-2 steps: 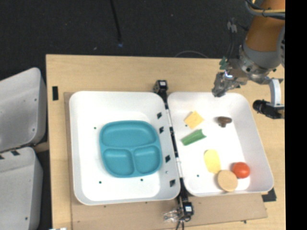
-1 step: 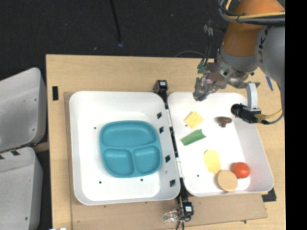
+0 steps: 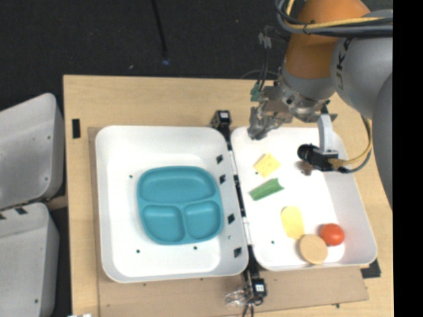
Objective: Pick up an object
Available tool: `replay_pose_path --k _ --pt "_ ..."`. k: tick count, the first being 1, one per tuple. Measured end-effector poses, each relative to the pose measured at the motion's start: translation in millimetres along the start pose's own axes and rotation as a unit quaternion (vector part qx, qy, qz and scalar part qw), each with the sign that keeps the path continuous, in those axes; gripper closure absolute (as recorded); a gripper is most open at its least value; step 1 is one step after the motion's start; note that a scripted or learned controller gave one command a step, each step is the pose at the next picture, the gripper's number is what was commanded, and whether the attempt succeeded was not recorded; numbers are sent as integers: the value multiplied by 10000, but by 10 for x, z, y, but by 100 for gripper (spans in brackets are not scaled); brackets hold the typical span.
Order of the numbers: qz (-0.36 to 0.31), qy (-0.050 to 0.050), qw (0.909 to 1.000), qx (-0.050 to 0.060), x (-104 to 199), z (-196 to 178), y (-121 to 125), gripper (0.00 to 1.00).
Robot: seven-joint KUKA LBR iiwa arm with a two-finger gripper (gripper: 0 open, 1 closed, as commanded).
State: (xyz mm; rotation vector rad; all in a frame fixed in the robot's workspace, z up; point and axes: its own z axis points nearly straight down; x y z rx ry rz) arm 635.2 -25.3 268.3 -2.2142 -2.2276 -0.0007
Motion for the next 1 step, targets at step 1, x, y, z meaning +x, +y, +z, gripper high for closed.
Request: replay_pose_path --k 1 --pt "0 -3 10000 6 536 94 -164 100"
